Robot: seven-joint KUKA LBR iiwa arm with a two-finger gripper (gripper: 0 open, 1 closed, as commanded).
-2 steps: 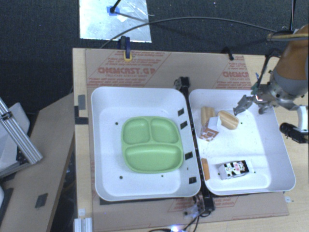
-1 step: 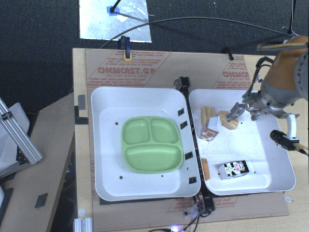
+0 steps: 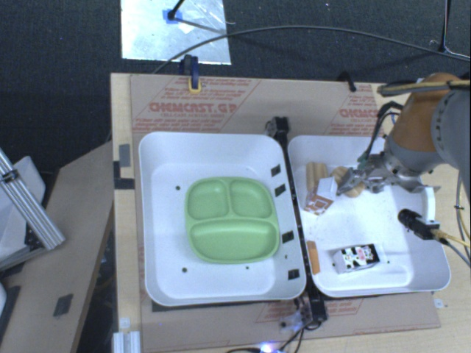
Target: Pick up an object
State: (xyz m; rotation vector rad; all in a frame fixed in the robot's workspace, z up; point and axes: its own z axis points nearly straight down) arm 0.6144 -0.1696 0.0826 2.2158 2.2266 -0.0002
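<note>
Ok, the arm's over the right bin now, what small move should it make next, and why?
Probably ease the gripper down a little onto the tan round piece at its tip. It hangs over the right bin right beside that piece, much nearer than the black-and-white box or the orange stick, and I can't see a hold on it yet.

My arm [image 3: 452,127] is a thick, rounded grey tube. A broad orange band [image 3: 413,120] wraps it just above the wrist [image 3: 412,160], which is a smooth grey housing with curved edges. Thin dark cables [image 3: 380,127] loop beside the band. My pincer [image 3: 353,181] is small, made of pale grey, slightly shiny metal.
</note>
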